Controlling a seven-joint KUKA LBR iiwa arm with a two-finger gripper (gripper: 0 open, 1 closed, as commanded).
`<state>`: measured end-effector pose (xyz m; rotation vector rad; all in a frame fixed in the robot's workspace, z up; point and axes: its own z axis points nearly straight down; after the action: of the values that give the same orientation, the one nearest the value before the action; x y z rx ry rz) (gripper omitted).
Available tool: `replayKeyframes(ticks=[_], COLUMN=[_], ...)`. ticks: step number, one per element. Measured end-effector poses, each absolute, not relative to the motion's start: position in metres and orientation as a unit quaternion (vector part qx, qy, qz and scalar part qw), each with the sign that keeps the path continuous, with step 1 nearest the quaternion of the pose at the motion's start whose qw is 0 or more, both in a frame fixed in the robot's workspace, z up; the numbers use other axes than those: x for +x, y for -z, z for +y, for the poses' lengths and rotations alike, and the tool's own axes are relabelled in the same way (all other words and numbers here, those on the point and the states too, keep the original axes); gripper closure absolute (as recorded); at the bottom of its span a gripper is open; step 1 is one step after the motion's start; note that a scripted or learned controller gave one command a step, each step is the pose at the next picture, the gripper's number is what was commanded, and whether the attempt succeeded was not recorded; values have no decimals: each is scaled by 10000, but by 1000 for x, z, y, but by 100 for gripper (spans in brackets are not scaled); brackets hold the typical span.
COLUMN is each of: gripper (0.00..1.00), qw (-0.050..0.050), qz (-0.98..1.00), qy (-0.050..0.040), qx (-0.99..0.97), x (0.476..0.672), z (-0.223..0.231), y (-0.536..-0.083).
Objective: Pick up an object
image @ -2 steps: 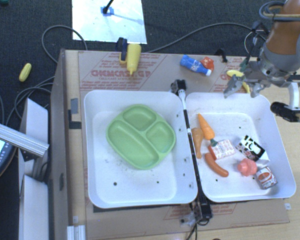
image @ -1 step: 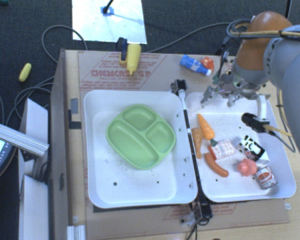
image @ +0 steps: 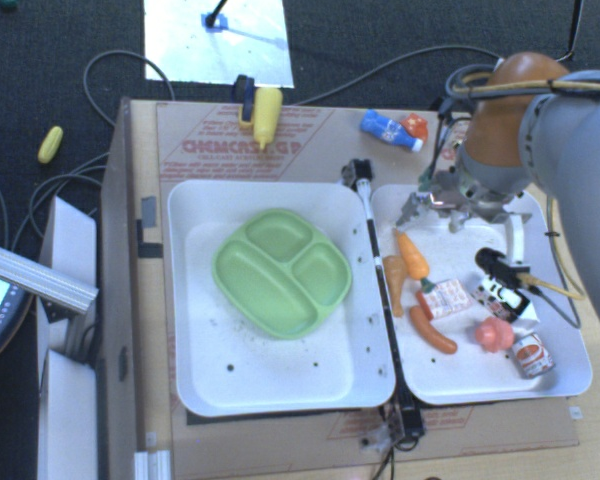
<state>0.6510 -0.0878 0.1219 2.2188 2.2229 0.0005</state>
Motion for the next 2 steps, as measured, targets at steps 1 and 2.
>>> replayKeyframes(ticks=[1,2], gripper=[0,100], qw=[-1,13], qz=[7077,7080], qy=[1,-13], qx=[7066,7062], x=[618,620], z=[-90,-90], y=[-84,-95])
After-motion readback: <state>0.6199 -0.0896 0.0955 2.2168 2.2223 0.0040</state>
